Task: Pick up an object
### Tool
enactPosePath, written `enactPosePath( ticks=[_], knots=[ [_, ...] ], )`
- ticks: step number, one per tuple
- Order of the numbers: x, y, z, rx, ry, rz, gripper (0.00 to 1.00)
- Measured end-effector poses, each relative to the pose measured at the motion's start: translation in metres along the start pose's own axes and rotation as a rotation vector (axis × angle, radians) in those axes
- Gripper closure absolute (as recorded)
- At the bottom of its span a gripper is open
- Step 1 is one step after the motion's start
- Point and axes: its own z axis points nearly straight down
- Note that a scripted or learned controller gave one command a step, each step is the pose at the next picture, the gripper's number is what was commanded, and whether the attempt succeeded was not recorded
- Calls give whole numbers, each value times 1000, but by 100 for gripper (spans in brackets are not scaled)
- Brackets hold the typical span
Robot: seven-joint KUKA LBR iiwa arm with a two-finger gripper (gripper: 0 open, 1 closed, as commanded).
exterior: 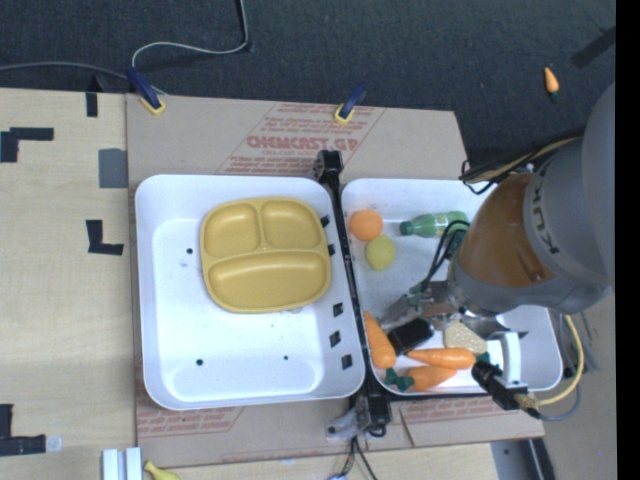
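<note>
Here your hand [420, 320] is low in the right bin [545, 363], above the carrots [442, 358]; you cannot tell its grip. A yellow divided plate [266, 252] lies in the left bin [165, 298].

Divided tray [266, 253] is lying upper-mid in left bin [160, 298]. In right bin [548, 363]: bottle [434, 225] sitting at top, 2 round fruits [372, 238] upper left, carrots [425, 360] lying along bottom.
</note>
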Motion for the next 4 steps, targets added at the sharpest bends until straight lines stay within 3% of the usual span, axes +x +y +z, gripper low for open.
enactPosePath(
  ticks=[1,2,3,4],
  knots=[
    [-1,0,-10,0,0,1,100],
    [70,-10,-98,12,7,-3,100],
    [70,-10,-97,13,6,-3,0],
    [29,-10,-97,14,5,-1,0]
  ],
)
